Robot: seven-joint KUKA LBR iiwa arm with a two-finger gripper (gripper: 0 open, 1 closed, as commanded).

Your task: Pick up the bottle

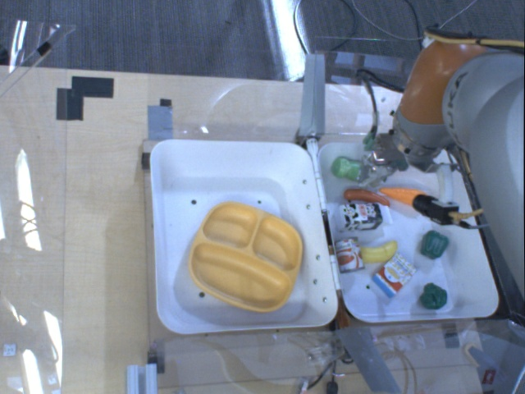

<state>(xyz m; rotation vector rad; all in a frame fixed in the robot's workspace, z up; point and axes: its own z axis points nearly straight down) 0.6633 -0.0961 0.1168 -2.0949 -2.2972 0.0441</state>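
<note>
Two shallow white bins are seen from above, side by side on a pale wooden bench (82,245). The left bin (168,220) holds a yellow divided plate (246,255). In the right bin (480,290), a small green bottle (347,168) lies near the far left corner. The gripper (379,161) is lowered just to the right of the bottle, close beside it or touching it; whether the bottle is gripped cannot be told, as the gripper's tip is too small and blurred.

Nearer the camera in the same bin are found a carrot (402,194), a red sausage-like item (367,195), a black-and-white carton (361,216), a small red can (349,255), a banana (379,252), a small printed box (395,273) and two dark green toy vegetables (434,245) (434,297). Dark grey carpet (164,15) and loose black cables (361,11) are seen beyond the bench.
</note>
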